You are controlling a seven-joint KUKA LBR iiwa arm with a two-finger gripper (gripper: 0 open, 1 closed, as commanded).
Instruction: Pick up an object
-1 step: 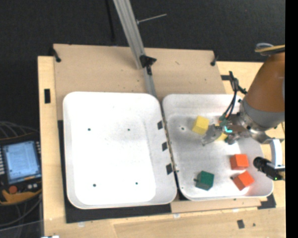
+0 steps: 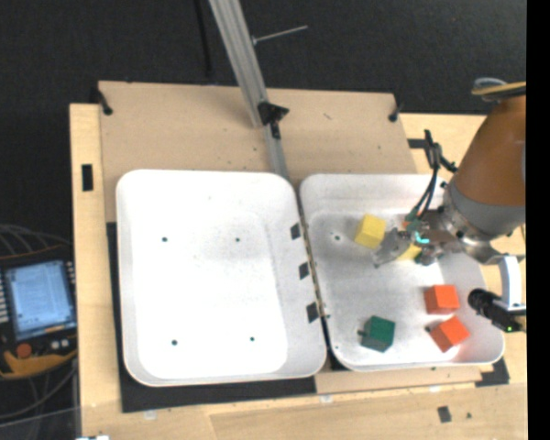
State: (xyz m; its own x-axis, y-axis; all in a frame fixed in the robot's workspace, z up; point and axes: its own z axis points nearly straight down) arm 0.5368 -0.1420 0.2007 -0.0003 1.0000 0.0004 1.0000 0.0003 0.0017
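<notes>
Your arm reaches in over the right bin, and the gripper hangs low just beside the yellow block, to its right. I cannot tell its state from here. Another bit of yellow shows right by the gripper. Toward the near edge you've got a green block and two orange blocks, all well apart from the gripper.
</notes>
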